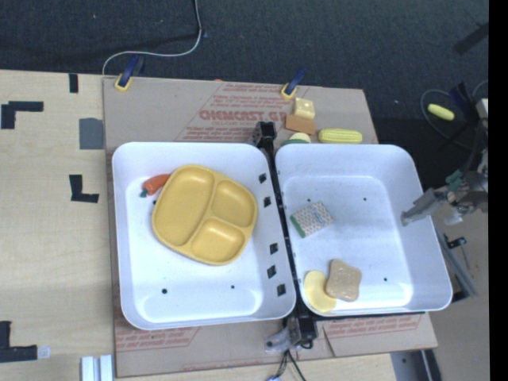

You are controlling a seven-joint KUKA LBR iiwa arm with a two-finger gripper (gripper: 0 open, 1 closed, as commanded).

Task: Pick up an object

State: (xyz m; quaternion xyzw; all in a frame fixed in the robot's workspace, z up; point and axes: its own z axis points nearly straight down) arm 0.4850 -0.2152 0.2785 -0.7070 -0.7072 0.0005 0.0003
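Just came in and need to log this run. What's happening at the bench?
Nothing is held yet. The gripper sits at the right edge of the right bin, away from its contents: a grey sponge, a tan cookie-like piece overlapping a yellow piece. The left bin holds a yellow divided plate with a carrot beside it.

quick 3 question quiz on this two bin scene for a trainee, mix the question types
1. True or false: the yellow divided plate lies in the left bin.
2. Which item overlaps the tan biscuit-shaped piece in the right bin? A) orange carrot B) pale yellow round piece C) corn cob
3. Fill in: the corn cob lies on the ____ behind the bins.

Key
1. True
2. B, the pale yellow round piece
3. cardboard
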